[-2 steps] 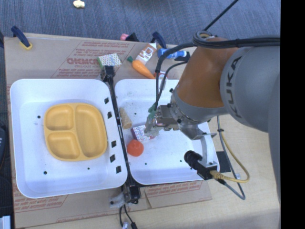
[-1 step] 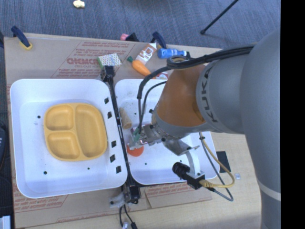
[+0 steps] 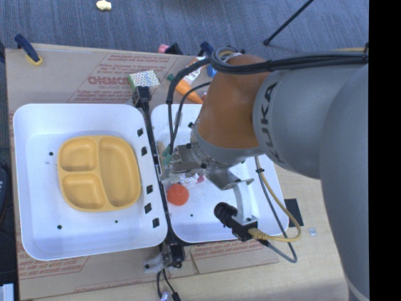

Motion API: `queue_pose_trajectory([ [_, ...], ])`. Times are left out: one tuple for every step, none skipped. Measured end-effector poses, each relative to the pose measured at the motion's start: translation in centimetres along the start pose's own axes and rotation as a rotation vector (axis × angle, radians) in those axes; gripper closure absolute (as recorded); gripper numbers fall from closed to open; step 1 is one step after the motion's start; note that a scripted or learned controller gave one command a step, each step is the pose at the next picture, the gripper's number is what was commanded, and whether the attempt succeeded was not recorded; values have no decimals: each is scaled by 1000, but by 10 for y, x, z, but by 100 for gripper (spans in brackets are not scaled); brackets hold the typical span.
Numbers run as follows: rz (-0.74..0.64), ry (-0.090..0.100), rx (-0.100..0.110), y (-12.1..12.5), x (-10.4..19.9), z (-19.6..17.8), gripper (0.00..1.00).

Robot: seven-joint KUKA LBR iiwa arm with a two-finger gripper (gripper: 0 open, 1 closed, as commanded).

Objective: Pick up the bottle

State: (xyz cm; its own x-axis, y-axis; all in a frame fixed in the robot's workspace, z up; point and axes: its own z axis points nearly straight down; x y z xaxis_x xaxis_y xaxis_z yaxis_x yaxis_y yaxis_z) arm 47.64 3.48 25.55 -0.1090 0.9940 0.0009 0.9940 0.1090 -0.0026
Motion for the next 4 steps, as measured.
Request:
queue_pose_trajectory([
  [-173, 0, 3, 0, 10, 42, 100],
  [-47, -1, -2, -4, -36, -72, 100],
  [-228, 0, 3, -3, -21, 65, 100],
  [-187, 0, 1, 3, 32, 13, 100],
])
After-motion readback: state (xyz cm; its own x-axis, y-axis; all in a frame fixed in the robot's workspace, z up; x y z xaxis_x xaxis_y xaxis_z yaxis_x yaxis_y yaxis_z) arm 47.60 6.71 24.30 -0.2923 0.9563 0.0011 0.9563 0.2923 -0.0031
